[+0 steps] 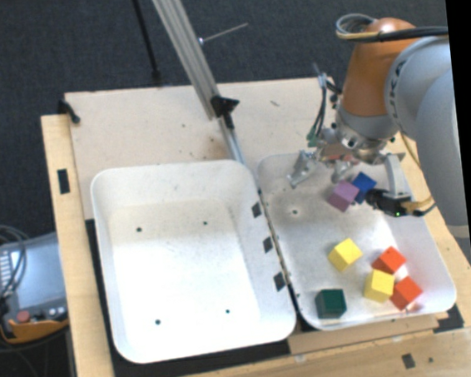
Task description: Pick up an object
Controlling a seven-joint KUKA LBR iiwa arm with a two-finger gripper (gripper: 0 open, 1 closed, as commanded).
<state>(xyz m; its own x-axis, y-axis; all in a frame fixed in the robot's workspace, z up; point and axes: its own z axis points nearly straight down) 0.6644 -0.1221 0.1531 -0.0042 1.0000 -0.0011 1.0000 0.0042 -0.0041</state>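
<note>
Right bin [304, 243]: purple block [342, 194] below hand [333, 158].

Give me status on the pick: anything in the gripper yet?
Done: the arm is over the right bin, with the gripper at its far end. In hand: nothing visibly held; the purple block and blue block sit just below the wrist, and I can't tell the finger state. Left: grasp and lift. The yellow blocks, orange blocks and green block lie untouched near the front.
</note>
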